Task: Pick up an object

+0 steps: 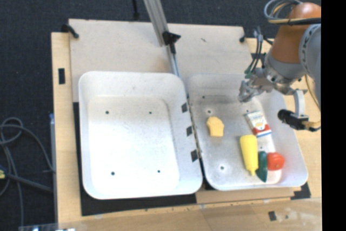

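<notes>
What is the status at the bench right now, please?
End effector above right bin's far end, holding nothing visible. Yellow block, tube, yellow piece lying in bin. Nothing blocking.

Two shallow white bins sit side by side on the table (62,116). In the right bin (227,173) lie a small yellow block (215,127), a yellow bottle-like piece (248,153), a white tube (260,130) and a red-and-green piece (270,164). The pincer (247,90) hangs over that bin's upper part, near the tube. The left bin (132,132) lies beside it.
</notes>
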You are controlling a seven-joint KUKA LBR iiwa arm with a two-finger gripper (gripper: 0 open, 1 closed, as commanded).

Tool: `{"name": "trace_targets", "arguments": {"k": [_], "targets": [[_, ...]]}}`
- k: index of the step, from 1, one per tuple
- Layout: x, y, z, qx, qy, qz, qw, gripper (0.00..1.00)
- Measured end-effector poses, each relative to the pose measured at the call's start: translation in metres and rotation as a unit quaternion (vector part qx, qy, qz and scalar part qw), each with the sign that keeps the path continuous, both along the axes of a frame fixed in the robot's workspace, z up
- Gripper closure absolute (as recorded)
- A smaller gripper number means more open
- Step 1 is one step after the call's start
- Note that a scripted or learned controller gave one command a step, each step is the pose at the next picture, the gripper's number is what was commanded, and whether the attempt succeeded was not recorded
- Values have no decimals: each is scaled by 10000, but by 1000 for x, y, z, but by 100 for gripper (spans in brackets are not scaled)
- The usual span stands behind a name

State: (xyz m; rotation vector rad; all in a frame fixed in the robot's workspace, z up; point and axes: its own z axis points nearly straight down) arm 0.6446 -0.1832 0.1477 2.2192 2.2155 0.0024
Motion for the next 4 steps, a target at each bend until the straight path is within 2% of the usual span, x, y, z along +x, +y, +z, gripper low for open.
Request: {"name": "trace_targets", "arguments": {"k": [2,3,4], "targets": [[-1,1,82,6,-4,17,10000,100],[2,54,76,17,22,39,10000,100],[-7,107,89,24,19,44,10000,100]]}}
